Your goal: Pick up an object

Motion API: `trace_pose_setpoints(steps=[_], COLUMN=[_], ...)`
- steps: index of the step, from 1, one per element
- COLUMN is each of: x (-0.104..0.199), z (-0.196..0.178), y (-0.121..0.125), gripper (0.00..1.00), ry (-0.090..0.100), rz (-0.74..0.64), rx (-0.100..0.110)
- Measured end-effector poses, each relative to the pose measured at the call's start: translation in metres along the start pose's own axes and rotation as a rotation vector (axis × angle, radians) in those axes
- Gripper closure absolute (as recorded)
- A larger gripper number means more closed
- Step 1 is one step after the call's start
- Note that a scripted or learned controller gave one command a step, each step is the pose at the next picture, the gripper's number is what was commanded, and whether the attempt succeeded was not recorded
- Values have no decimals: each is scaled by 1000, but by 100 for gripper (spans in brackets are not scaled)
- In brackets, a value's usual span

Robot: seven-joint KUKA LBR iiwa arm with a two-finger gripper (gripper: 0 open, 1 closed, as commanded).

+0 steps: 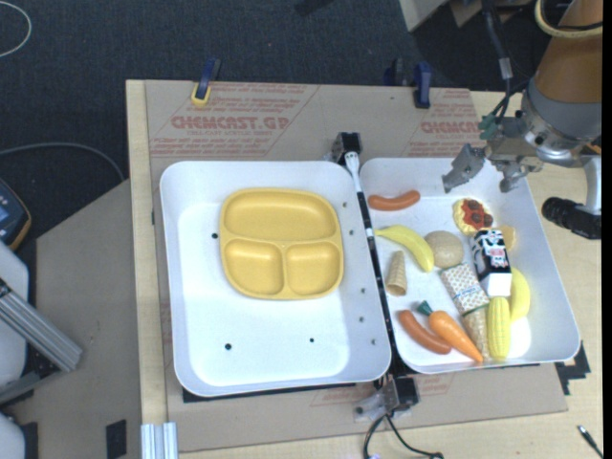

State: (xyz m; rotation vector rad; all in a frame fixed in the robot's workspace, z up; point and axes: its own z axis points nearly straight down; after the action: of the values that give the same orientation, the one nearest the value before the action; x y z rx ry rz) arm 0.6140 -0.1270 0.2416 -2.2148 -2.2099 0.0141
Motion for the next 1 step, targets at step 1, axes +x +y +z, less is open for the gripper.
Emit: trace_pose_setpoints(steps=[1], x=[0], z=[-8], y=[2], gripper=[0], ry=[-2], rz=[-2], rx=[-14])
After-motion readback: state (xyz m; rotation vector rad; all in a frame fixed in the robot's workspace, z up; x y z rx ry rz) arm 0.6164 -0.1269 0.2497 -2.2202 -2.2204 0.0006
